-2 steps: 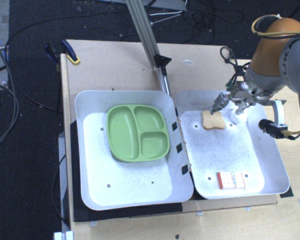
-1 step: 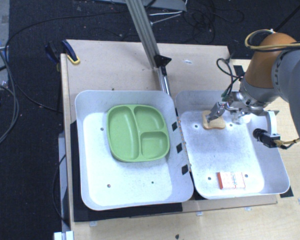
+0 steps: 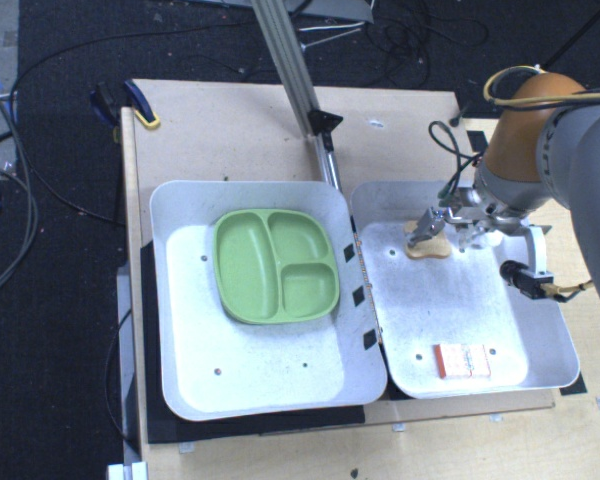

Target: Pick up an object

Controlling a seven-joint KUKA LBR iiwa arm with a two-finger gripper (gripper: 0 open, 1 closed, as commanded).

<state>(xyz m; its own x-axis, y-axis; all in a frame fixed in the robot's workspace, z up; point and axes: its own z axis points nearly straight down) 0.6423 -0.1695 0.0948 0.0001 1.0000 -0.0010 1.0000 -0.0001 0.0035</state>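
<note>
Camera view, looking down at a slant. You have the arm [image 3: 560,158] reaching in from the right, with the hand [image 3: 442,218] low over the right bin [image 3: 540,368], near its far edge.

Right under the hand, and a little toward the near side of it, lies a tan piece [image 3: 427,245], small and flat, something like a slice of bread or a cracker; too small to be sure. It appears to touch the fingertips or sit just below them. You cannot tell whether the hand is open or closed: the fingers blur into the metal of the wrist, and nothing shows plainly between them.

Step in hand, as a judgement: the descent onto the tan piece, at or just before the close. The next move calls for the fingers to straddle the piece across its short side, close, then lift straight up; a flat thing lying on the bin floor gives little edge to catch, so a slip is likely.

The tan piece's long axis seems to run left to right in the view, roughly along the bin's far wall, one end pointing toward the divide between the bins.

Well toward you from the hand, near the bin's front edge, lies a red-and-white box [image 3: 464,361]. Far to the left of the hand, the left bin [image 3: 180,368] holds a green tray [image 3: 277,265] with three compartments.
</note>
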